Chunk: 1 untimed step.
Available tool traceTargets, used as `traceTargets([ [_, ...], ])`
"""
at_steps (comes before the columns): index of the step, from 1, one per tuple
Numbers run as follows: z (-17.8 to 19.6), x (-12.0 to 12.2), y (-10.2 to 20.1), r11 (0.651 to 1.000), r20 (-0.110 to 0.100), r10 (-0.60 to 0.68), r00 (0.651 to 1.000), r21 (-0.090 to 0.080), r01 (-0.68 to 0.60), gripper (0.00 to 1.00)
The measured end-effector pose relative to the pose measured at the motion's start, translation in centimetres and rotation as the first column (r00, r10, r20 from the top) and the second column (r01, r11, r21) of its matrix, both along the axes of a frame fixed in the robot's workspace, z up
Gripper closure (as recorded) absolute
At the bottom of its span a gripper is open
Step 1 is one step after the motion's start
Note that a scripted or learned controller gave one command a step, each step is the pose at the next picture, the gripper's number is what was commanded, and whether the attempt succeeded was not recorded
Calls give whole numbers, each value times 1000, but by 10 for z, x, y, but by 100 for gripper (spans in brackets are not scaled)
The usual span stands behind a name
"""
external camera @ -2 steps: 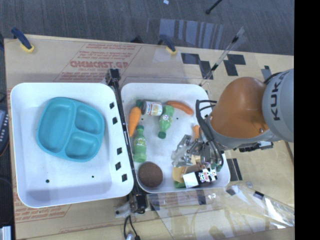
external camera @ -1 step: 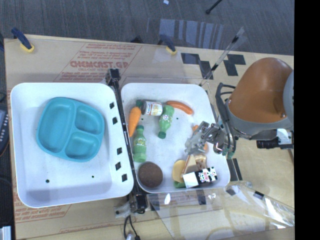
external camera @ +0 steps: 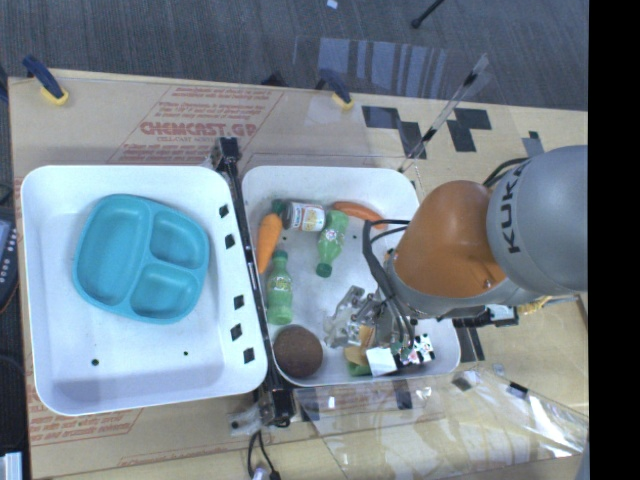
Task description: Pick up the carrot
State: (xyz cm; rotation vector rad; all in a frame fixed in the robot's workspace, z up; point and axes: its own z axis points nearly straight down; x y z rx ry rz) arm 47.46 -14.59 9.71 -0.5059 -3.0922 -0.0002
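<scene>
The carrot [external camera: 268, 240] is orange and tapered. It lies lengthwise along the left wall of the right bin [external camera: 330, 178], next to a small green bottle [external camera: 280, 289]. My gripper [external camera: 353, 318] hangs low over the bin's front right part, well to the right of the carrot and apart from it. Nothing of the carrot is near its tip. The orange band and grey wrist [external camera: 450, 243] hide the bin's right side.
Around the carrot are a lying bottle with a yellow label [external camera: 303, 216], a second green bottle [external camera: 331, 243] and an orange elongated piece [external camera: 357, 211]. A brown ball [external camera: 298, 351] and small packets [external camera: 380, 358] lie at the front. The left bin [external camera: 60, 368] holds a blue divided plate [external camera: 140, 258].
</scene>
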Motion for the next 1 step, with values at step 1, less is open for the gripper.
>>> traceTargets([
  [1, 13, 3, 0, 1000, 7, 8, 1000, -3, -8, 100],
])
